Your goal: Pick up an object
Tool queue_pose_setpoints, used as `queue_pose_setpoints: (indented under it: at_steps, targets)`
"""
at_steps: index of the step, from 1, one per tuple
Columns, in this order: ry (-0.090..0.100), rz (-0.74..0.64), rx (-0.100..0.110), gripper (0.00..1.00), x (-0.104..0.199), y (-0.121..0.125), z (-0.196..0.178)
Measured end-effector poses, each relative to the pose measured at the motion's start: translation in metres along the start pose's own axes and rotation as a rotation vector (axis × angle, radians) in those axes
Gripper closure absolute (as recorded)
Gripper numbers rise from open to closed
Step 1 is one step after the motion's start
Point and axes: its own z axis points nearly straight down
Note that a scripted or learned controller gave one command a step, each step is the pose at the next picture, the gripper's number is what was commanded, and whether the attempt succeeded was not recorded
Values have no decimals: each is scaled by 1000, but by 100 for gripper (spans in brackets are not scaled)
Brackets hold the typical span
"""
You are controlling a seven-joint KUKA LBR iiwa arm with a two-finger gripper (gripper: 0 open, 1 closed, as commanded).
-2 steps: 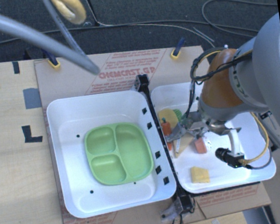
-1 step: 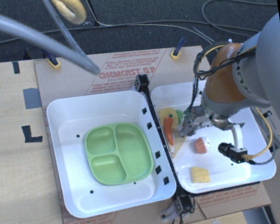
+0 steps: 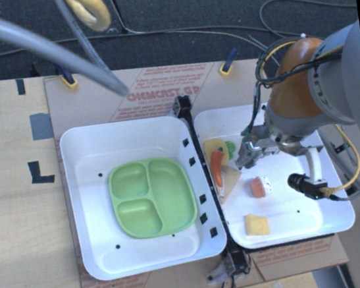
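Hovering: fingers [image 3: 247, 156] nr carrot [image 3: 217, 167], right bin [image 3: 340, 217].

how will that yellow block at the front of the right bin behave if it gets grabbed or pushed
The yellow block looks flat-sided and squat, so it should slide, not roll. It seems small and probably light. It lies apart from the other items, so a push likely disturbs nothing.
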Motion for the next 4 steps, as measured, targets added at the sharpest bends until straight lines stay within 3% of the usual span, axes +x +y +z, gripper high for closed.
queue_pose_setpoints:
  at_steps: [1,2,4]
  targets:
    - [-1,-1,-3,100,5,5,-62]
    - [0,1,2,100,5,5,-71]
    - [1,-5,3,100,102,18,-80]
